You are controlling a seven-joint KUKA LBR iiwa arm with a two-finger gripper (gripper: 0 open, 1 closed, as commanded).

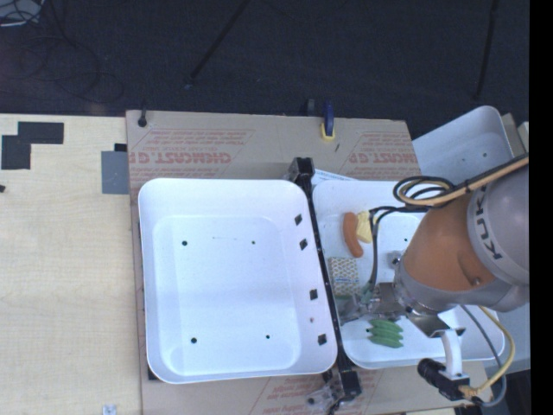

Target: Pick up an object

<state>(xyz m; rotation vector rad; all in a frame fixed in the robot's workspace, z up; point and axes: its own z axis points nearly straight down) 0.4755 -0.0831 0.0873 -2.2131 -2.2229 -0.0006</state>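
Observation:
The right bin (333,201) holds several small items. An orange sausage-shaped piece (352,233) lies near its upper left with a yellow piece (365,227) touching it on the right. A grey mesh-patterned block (344,273) lies lower down by the bin's left wall. A green ribbed piece (385,333) rests near the bin's front edge. My gripper (366,300) reaches down between the mesh block and the green piece, under the orange wrist band (445,253). The arm's body hides most of the gripper and the right half of the bin.
The left bin (226,279) lies beside the right one, split from it by a black clipped divider (313,262). Both sit on a cardboard sheet (259,145) over a light wooden bench. Black and yellow cables loop around the wrist.

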